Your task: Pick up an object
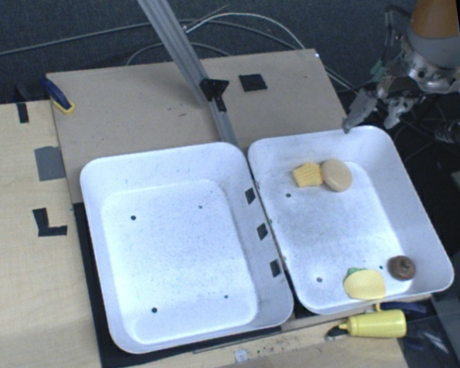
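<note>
The right white bin (403, 196) holds a yellow ridged block (306, 176) touching a tan round bun (337, 176) near its far side. At its near right corner lie a yellow lemon-like piece with a green edge (364, 285) and a small brown donut (402, 267). My gripper (369, 111) hangs above the bin's far right corner, outside the rim, and its fingers spread apart with nothing between them. The grey arm with its orange band (434, 11) rises behind it at the upper right.
The left white bin (106, 240) sits beside the right one. A grey metal pole (185, 53) slants down to the gap between the bins. A yellow tool (376, 325) lies on the bench in front of the right bin. Cables trail at the back.
</note>
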Available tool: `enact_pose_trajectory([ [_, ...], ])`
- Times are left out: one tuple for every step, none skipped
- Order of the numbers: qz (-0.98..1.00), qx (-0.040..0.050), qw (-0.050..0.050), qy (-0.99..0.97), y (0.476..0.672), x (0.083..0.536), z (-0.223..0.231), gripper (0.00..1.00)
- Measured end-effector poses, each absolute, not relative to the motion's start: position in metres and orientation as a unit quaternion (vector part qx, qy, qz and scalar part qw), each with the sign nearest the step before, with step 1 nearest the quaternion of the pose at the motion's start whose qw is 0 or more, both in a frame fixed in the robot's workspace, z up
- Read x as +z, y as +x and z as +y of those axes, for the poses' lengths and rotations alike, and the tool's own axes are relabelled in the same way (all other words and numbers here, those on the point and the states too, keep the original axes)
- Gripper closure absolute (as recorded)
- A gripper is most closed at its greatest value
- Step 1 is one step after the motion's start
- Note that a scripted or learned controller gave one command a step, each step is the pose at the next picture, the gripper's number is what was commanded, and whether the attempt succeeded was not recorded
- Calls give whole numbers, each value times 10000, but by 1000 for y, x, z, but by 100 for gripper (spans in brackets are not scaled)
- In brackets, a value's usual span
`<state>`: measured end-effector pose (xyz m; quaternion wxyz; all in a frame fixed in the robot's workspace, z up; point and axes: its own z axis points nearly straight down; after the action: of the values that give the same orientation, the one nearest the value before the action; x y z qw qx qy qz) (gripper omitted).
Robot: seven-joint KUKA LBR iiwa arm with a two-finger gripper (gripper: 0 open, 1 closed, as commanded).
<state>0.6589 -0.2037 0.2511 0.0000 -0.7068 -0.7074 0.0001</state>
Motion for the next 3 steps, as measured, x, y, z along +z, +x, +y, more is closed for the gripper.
enact_pose_trajectory([
  [-7081,22,40,-7061,590,163,-141,0],
  [-7061,23,36,-7081,499,106,-150,0],
  [-7073,3,5,-7069,502,119,-149,100],
])
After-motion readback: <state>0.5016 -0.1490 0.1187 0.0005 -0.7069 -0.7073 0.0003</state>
